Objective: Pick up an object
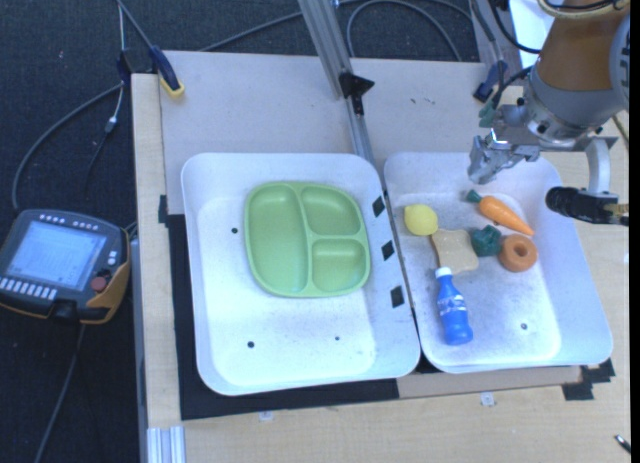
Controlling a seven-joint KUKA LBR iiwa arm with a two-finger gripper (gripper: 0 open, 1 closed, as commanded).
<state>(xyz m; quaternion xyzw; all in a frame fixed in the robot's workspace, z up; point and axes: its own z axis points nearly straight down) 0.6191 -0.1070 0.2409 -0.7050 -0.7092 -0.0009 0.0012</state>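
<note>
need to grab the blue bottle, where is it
The blue bottle lies in the right bin, toward its front, just below the bread slice.

I'm seeing a green tray (305,239) sitting in the left bin (215,351). A pendant (62,266) lies off the worktop (260,101) to the left, a yellow clamp (168,79) at its far-left corner, cables (400,21) behind.

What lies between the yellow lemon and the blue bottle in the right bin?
In the camera view, a tan bread slice lies between the lemon and the bottle.
</note>
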